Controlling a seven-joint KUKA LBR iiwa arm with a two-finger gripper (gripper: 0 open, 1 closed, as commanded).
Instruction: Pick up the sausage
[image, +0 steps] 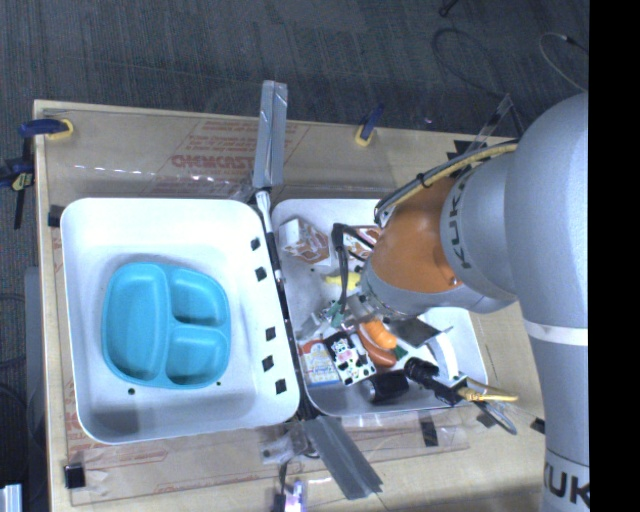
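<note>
The arm's wrist with its orange band (415, 255) hangs low over the right bin (470, 345). The gripper (345, 300) points down at the bin's left-middle, mostly hidden under the wrist. A reddish-brown rounded piece (365, 238), possibly the sausage, peeks out at the wrist's upper-left edge near the bin's back. An orange, red-tipped item (378, 342) lies just below the wrist. I cannot tell whether anything is in the gripper.
The right bin also holds a clear wrapped item (300, 240), a patterned card (345, 358), black objects (400, 383) and yellow-handled pliers (490, 400). A blue divided tray (167, 323) sits in the left bin (90, 230). A ridge (272, 300) separates the bins.
</note>
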